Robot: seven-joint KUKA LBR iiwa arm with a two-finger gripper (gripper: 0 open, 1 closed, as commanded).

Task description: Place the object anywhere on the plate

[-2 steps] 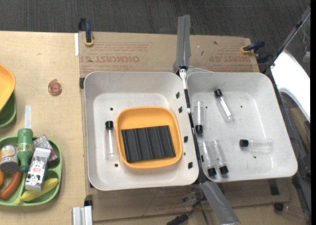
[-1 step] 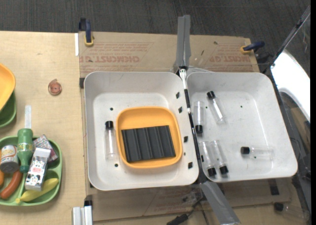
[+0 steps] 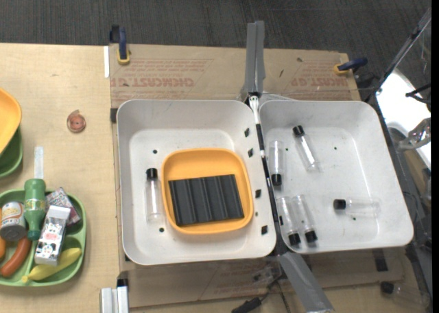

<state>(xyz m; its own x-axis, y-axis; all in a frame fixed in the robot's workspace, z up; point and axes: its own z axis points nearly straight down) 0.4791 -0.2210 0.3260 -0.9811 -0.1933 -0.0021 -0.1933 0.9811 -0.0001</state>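
Note:
An orange square plate (image 3: 206, 158) lies in the left white bin (image 3: 134, 133). A black ridged block (image 3: 206, 199) rests flat on the plate and covers most of its middle. Just left of the plate, a clear vial with a black cap (image 3: 152, 195) lies on the bin floor. The right bin (image 3: 370, 133) holds several more clear, black-capped vials: one near the back (image 3: 304, 145), one along the left wall (image 3: 275, 163), one at the right (image 3: 357, 206) and a pair at the front left corner (image 3: 298, 220).
On the bench to the left stand a green tray of toy food and bottles (image 3: 41, 239), an orange and green bowl (image 3: 7, 130) and a small pink disc (image 3: 76, 121). Clamps (image 3: 120, 47) hold the cardboard behind the bins. A grey post (image 3: 254, 58) rises between the bins.

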